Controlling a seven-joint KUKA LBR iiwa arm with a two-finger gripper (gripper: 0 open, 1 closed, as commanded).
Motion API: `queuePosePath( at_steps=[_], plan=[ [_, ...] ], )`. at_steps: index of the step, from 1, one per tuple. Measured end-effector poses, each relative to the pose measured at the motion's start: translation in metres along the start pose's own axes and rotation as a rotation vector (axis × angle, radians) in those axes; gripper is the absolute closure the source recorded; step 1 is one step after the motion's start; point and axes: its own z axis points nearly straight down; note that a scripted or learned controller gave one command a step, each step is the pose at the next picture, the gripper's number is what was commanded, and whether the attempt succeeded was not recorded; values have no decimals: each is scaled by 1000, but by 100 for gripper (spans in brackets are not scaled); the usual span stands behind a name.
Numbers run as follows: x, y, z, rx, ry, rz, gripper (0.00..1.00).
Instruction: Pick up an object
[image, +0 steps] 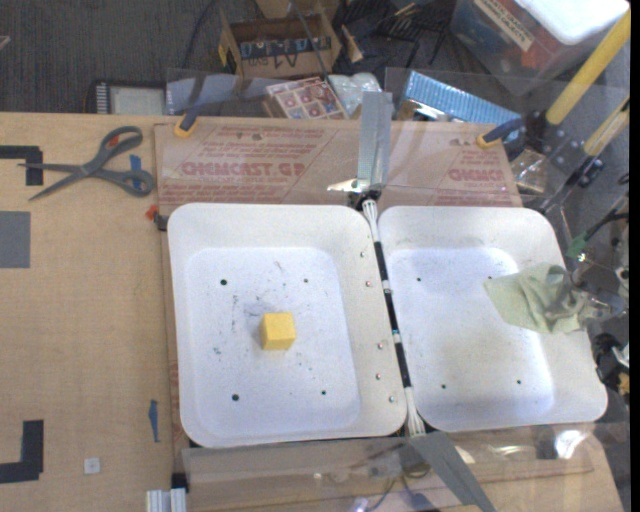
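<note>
A yellow block (279, 331) lies near the middle of the left bin (190, 300), flat on the floor and well apart from every wall, so there is free room on all sides for a descent from above. In the right bin (450, 400) a crumpled pale-green cloth (535, 298) rests against the right rim, where the arm reaches in. The hand (583, 290) sits at that edge, just beside or over the cloth; whether it is open, closed or gripping the cloth cannot be told, since the parts there are dark and tangled.

The two white bins sit touching, side by side, on a brown table. Their floors are scuffed with dark specks. Blue-handled scissors (100, 165) lie on the table at the upper left, well apart from the bins. Beyond the table, boxes and cables crowd the floor.
</note>
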Motion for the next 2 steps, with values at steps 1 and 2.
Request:
queuePosePath(
  at_steps=[1, 2],
  plan=[
    [0, -1, 40, 4, 1, -43, 100],
    [75, -7, 36, -1, 0, -76, 100]
  ],
)
